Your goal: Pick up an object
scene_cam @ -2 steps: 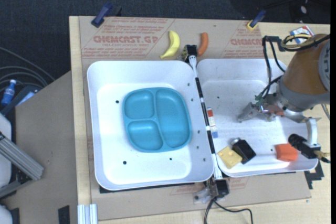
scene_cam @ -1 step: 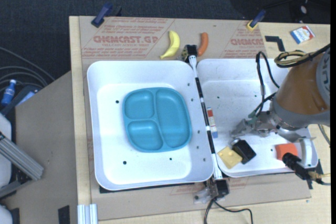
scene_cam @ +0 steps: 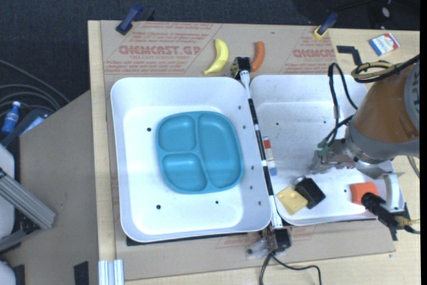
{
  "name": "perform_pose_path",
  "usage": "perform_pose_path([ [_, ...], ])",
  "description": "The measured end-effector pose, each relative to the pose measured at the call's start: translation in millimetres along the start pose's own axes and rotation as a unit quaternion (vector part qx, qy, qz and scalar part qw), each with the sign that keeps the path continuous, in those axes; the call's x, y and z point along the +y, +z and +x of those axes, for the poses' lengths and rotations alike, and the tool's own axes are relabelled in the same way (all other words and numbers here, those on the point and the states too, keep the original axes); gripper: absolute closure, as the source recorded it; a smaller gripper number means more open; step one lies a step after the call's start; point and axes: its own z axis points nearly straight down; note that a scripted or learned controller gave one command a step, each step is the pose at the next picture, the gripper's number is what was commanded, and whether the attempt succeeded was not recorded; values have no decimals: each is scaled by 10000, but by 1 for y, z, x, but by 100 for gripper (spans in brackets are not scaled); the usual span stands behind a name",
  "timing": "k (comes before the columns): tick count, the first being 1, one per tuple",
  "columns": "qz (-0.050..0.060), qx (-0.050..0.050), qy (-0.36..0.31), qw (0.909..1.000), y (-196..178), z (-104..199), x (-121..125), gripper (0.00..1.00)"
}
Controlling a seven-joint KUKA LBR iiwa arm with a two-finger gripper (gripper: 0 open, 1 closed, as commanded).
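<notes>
The arm (scene_cam: 390, 120) reaches in from the right, its end effector (scene_cam: 331, 158) low over the right bin (scene_cam: 293, 93) (grip state: cannot tell). Just nearer lie a black block (scene_cam: 311, 191) touching a yellow wedge (scene_cam: 289, 200); an orange piece (scene_cam: 364, 191) sits by the near rim, with open floor farther back.

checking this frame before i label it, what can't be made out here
- Pincer, camera view: the arm's wrist covers it from above, so its state and any contact with the bin floor are unclear.
- Orange object: partly behind the arm's fittings, shape unclear.
- Black object beside the yellow block: too small to identify.
- Arm: cut off by the right edge.
</notes>
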Motion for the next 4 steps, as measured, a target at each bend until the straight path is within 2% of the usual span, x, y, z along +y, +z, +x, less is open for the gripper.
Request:
perform_pose_path([
  [1,-11,-2,-11,10000,-104,48,6,100],
  [2,-4,-3,-7,10000,-103,48,6,0],
  [3,-1,-5,-3,10000,10,28,-8,0],
  [4,-5,-4,1,10000,0,29,-8,100],
])
